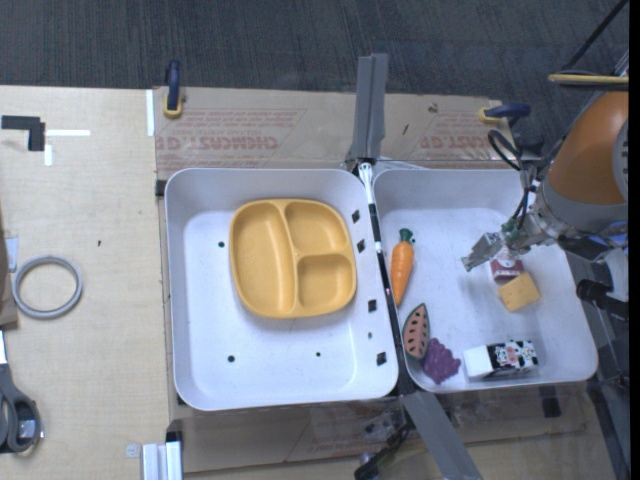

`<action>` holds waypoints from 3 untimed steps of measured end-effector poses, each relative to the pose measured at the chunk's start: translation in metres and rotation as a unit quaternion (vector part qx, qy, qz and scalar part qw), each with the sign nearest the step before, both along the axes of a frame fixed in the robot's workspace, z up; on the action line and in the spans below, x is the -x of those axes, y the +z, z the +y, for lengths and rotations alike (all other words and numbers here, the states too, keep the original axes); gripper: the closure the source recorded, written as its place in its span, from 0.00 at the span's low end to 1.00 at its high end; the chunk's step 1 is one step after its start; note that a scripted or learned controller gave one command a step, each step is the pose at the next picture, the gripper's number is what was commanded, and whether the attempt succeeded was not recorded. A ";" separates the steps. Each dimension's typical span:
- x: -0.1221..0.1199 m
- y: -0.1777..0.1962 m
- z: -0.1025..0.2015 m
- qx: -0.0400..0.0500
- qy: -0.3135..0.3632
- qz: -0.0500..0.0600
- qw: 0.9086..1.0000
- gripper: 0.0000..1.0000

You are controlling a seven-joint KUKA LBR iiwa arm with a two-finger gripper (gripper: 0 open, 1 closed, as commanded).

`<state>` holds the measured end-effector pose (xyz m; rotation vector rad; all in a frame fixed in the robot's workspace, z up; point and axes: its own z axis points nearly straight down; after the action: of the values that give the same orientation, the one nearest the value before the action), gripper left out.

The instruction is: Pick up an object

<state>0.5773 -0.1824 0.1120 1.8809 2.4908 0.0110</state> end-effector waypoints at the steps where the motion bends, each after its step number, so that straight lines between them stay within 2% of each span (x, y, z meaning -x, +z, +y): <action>1: 0.024 0.055 -0.041 -0.001 0.106 0.010 0.994 0.00; 2: 0.024 0.055 -0.041 -0.001 0.106 0.010 0.994 0.00; 3: 0.054 0.062 -0.017 -0.004 -0.023 0.010 1.000 0.00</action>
<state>0.5231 -0.1996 0.1743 1.9515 2.4622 -0.0004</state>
